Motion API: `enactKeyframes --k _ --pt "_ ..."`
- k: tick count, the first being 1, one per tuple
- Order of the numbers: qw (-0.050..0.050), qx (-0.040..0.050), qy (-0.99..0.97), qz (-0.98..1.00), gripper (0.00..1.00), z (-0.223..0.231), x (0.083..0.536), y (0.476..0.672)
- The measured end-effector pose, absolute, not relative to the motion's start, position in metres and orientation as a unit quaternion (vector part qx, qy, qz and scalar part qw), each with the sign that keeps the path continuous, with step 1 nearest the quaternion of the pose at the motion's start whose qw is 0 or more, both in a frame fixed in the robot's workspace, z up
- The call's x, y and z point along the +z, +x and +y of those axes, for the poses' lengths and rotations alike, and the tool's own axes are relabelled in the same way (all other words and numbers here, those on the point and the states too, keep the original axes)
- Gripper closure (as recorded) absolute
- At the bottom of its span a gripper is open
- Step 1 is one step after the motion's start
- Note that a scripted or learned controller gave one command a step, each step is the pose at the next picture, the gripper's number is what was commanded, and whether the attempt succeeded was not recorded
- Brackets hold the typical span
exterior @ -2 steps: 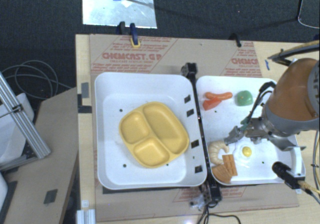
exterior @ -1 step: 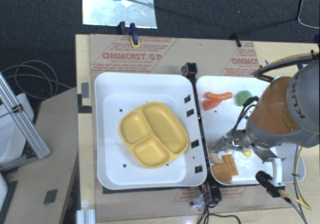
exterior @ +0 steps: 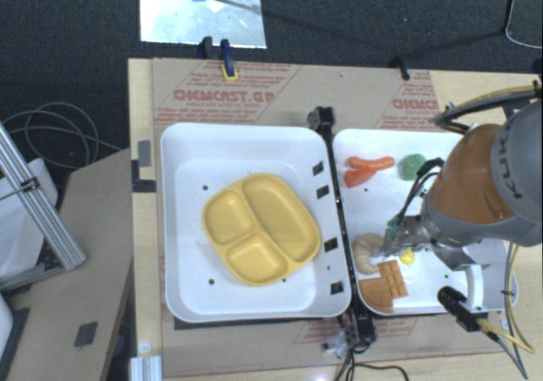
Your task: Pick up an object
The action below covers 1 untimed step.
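In right bin (exterior: 475,307), carrot (exterior: 367,169) lengthwise left-right.

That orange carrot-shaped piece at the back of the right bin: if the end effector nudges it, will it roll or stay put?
The carrot looks rounded and tapered, so a sideways push would probably make it roll or swing in an arc. It seems like a small toy, likely light and stiff. Its smooth surface may slip out of a narrow pinch; the green piece beside it could get bumped.
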State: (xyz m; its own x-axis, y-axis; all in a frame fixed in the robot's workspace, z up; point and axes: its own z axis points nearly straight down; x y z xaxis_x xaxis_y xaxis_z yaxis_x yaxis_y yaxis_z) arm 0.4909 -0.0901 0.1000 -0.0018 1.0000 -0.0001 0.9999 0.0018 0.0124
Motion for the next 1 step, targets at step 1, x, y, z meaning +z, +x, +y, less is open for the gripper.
enactKeyframes --k 1 --pt "0.002 0.0046 0.703 0.712 1.0 -0.0166 0.1893 0.4888"
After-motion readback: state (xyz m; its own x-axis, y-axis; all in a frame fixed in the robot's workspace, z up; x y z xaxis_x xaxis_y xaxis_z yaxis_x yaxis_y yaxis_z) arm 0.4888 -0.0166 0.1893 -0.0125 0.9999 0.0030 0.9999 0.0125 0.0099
